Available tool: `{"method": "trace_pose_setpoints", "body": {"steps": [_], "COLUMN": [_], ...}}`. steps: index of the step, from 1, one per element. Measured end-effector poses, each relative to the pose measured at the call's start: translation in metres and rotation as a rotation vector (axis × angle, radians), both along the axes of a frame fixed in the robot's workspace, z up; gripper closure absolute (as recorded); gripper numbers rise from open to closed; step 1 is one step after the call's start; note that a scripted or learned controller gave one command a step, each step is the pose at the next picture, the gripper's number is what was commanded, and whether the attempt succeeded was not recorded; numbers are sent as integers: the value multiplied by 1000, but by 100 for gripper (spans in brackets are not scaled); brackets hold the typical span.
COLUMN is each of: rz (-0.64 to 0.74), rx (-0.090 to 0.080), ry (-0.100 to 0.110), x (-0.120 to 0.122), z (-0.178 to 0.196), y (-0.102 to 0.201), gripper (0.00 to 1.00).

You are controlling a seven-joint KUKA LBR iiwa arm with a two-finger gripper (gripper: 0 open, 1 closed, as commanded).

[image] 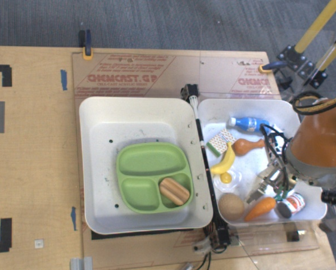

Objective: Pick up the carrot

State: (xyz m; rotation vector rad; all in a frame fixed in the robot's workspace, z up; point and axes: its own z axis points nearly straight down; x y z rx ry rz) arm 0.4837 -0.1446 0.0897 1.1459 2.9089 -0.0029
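- Nearest the camera, along the front wall of the right bin (314, 214), the carrot (261, 208) lies slanted, its thick end up and to the right
- gripper (264, 185) hangs just above the carrot's upper end, its metal fingers (257, 191) slightly apart and pointing down-left; nothing sits between them, and whether a tip touches the carrot cannot be told
- arm (319, 142), with its orange band, comes in from the right over the bin's far side
- just right of the carrot lies a small can (292, 203) with red and white on it
- left of the carrot sits a tan potato (231, 206)
- further up lie a banana (226, 161), a brown pear-shaped fruit (248, 145), a small green and white box (219, 141) and a blue bottle (248, 123)
- left bin (95, 151) holds a green divided plate (151, 173) with a sausage (174, 190) in its lower right compartment
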Motion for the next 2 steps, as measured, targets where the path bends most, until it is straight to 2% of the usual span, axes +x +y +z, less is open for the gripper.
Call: {"method": "trace_pose_setpoints", "body": {"steps": [1,2], "rz": [-1,-2], "rx": [-5,-4], "ry": [-23,-21], "x": [5,5], "z": [13,12], "y": [0,0], "gripper": [100,0]}}
